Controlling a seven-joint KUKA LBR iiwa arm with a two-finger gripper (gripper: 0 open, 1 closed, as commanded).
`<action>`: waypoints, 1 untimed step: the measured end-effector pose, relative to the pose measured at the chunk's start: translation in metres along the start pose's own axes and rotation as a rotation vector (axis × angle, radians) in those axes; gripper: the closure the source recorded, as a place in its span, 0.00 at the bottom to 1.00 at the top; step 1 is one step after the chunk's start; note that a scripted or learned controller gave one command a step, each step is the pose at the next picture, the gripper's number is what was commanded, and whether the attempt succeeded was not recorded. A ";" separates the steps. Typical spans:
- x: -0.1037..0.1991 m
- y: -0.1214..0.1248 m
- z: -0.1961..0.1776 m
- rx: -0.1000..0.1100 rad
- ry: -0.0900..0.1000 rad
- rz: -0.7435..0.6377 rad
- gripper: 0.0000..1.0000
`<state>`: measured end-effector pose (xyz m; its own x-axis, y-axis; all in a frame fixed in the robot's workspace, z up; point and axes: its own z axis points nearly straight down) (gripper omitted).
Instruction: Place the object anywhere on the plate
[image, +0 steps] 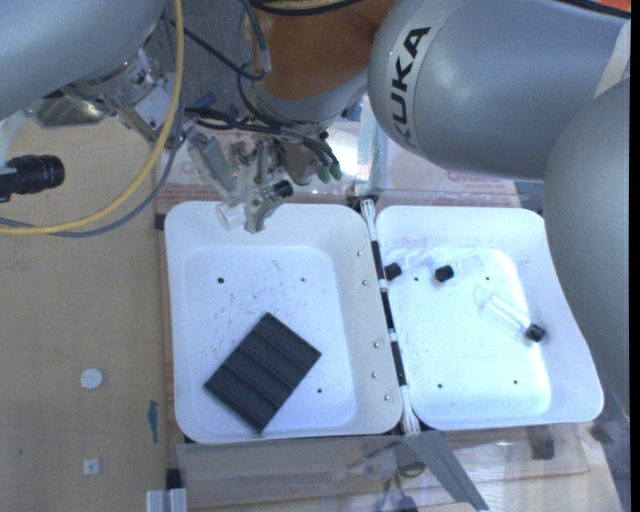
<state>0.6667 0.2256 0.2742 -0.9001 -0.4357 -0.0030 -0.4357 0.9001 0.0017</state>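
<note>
We find the pincer hovering at the left bin's far rim, its state unclear to us, while the clear tubes lie in the right bin, the dark ribbed plate unloaded.
</note>
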 end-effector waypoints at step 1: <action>0.013 0.007 0.040 -0.001 -0.002 -0.547 1.00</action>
<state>0.6517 0.2262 0.2342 -0.5419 -0.8404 -0.0057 -0.8405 0.5419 -0.0002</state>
